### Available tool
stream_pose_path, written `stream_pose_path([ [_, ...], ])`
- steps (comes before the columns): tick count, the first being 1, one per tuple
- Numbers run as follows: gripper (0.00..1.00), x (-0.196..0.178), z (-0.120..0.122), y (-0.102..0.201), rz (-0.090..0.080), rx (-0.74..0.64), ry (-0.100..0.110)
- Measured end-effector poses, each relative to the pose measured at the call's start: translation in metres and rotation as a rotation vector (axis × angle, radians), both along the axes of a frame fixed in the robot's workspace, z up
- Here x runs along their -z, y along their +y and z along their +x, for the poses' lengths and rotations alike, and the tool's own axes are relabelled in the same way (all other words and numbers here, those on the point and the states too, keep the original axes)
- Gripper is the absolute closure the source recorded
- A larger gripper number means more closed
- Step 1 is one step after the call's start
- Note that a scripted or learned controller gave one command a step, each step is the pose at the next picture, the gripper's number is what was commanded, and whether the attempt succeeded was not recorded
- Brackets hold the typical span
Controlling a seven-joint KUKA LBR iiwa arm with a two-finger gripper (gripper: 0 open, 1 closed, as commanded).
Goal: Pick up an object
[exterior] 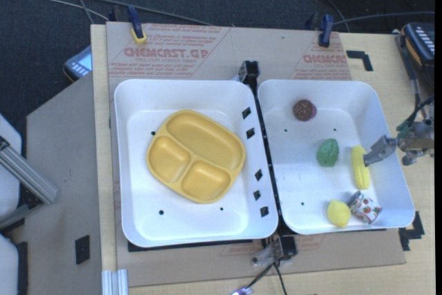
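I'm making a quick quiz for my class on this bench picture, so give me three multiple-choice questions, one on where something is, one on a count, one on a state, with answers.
1. Where does the yellow divided plate lie?
A. in the left bin
B. in the right bin
C. on the bench outside the bins

2. How many loose objects lie in the right bin?
A. two
B. five
C. eight

3. How does the yellow plate sit?
A. upside down
B. propped on the bin's wall
C. flat, compartments facing up

Answers:
1 A, it fills the middle of the left bin.
2 B: brown ball, green lump, yellow stick, yellow ball, patterned item.
3 C, its three compartments show open to the camera.
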State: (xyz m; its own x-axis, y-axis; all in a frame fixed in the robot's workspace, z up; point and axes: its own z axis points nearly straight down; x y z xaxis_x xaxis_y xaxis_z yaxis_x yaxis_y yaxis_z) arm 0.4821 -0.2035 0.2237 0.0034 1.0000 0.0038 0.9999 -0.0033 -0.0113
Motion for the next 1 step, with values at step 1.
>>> stream_pose_path([
  [1,0.0,-0.0052,0.0027,0.0003,-0.003,-0.004,-0.011],
])
